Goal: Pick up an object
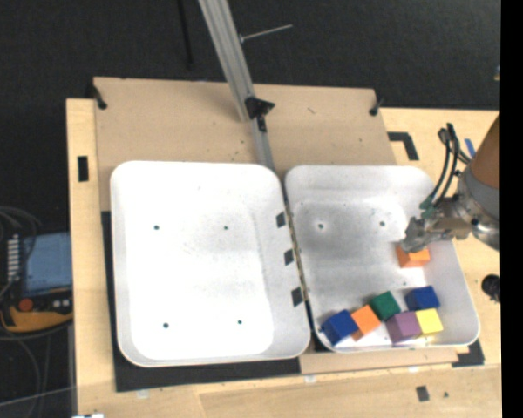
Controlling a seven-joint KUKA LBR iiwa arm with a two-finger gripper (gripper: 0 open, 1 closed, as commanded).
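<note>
My gripper [419, 236] is low over the right side of the right bin [349, 194], reaching in from the right. An orange block [413, 256] lies right at its tip, partly covered by it; whether the block is gripped is unclear. Along the bin's near edge sit several cubes: a blue cube [339, 326], an orange cube [365, 319], a green cube [384, 305], a purple cube [405, 326], a yellow cube [430, 321] and a second blue cube [422, 299].
The left bin [200, 259] sits beside the right one, with a hinged divider [292, 255] between them. A slanted metal post [235, 59] rises behind the bins. Cables and a blue box [45, 264] lie off the bench at left.
</note>
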